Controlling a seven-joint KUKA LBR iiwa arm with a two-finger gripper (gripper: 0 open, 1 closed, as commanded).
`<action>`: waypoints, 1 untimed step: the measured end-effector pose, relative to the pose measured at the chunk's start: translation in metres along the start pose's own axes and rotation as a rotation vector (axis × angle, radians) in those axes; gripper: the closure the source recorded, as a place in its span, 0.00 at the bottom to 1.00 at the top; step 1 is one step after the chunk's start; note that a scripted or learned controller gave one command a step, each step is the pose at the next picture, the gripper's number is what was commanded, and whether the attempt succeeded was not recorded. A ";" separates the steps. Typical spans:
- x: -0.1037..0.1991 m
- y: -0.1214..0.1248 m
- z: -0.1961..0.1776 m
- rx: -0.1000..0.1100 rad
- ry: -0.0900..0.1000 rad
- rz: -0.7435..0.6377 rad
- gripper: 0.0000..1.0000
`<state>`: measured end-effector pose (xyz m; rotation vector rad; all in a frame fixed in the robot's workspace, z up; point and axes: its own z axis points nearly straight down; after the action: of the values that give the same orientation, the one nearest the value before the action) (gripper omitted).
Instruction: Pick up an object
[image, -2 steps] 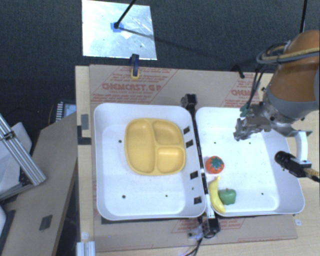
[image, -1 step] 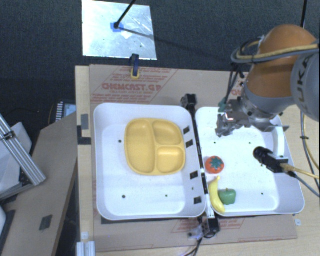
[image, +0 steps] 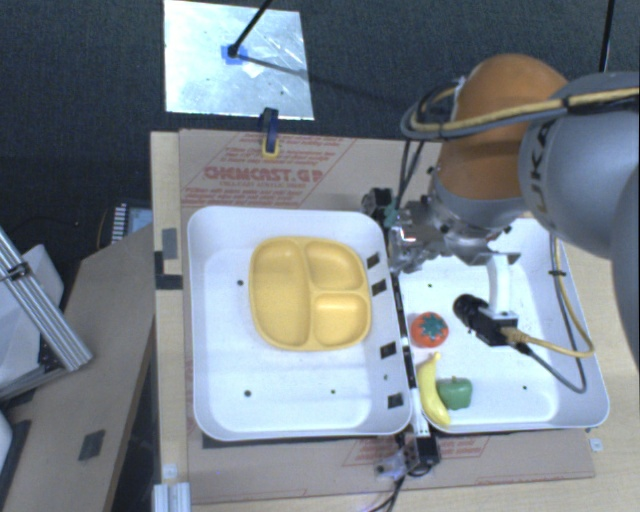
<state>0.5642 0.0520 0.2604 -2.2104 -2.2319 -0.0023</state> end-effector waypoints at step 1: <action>0.054 0.009 0.000 -0.002 0.000 0.000 1.00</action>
<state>0.5729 0.1057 0.2601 -2.2117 -2.2322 -0.0041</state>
